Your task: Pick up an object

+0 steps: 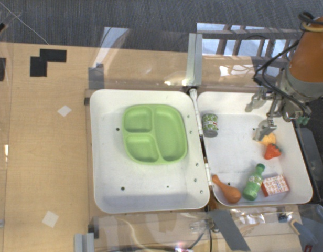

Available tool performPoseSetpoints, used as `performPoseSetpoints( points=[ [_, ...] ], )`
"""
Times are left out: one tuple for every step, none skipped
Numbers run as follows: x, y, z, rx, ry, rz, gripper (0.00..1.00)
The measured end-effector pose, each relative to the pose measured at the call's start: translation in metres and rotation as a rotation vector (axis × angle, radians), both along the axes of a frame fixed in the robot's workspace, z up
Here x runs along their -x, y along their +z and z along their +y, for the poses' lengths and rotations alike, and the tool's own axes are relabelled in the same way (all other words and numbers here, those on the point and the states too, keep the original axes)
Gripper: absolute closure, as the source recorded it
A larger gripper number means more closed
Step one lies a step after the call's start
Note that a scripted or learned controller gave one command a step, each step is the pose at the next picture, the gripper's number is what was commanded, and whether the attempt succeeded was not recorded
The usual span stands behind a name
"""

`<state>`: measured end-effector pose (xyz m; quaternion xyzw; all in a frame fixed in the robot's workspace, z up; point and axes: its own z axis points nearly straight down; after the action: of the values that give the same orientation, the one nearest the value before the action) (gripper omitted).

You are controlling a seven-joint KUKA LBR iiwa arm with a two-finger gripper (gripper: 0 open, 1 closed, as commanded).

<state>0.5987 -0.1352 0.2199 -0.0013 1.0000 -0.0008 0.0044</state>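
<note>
The right bin [232,151] holds several objects. A small green-labelled can [210,125] stands near its left wall. A yellow piece [268,138] and a red-orange piece [272,151] lie by the right wall. At the front are a green bottle [253,182], a red-and-white box [275,185] and a brown drumstick-shaped toy [227,189]. My gripper [259,116] hangs over the bin's back right part, open, with nothing between its fingers. Its lower fingertip [265,128] is just above the yellow piece.
The left bin [106,167] carries a light green divided plate [153,134]. A metal divider [199,135] separates the two bins. The arm with its orange band [311,51] and cables reaches in over the right bin's back right corner.
</note>
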Motion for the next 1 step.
performPoseSetpoints(
  points=[
    [-0.0193,-0.1028,0.0134,-0.004,0.092,0.011,0.00]
  ],
)
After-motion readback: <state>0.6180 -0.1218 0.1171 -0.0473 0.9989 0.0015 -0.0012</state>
